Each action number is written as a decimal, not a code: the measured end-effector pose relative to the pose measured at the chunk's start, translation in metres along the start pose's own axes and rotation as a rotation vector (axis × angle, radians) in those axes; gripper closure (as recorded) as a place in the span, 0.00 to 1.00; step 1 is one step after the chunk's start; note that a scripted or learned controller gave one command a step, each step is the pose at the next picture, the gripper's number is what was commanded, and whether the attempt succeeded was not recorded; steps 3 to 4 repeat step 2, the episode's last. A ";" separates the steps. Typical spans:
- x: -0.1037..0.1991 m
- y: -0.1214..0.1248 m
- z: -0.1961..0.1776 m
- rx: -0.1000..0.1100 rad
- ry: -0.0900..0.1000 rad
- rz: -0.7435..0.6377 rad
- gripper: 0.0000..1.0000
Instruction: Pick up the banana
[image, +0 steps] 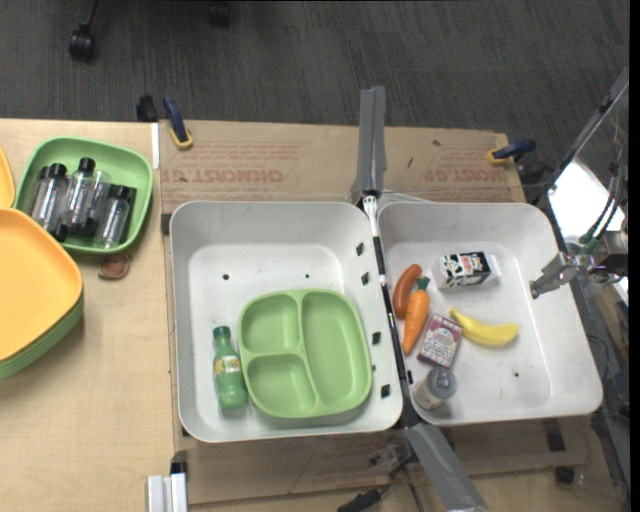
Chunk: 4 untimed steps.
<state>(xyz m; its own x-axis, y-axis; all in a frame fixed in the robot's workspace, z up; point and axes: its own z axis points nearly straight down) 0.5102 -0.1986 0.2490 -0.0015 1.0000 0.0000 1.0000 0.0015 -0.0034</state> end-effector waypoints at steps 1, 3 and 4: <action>-0.001 0.000 -0.008 0.002 0.000 0.000 1.00; -0.023 -0.023 0.094 -0.002 0.000 -0.416 1.00; -0.023 -0.023 0.094 -0.002 0.000 -0.416 1.00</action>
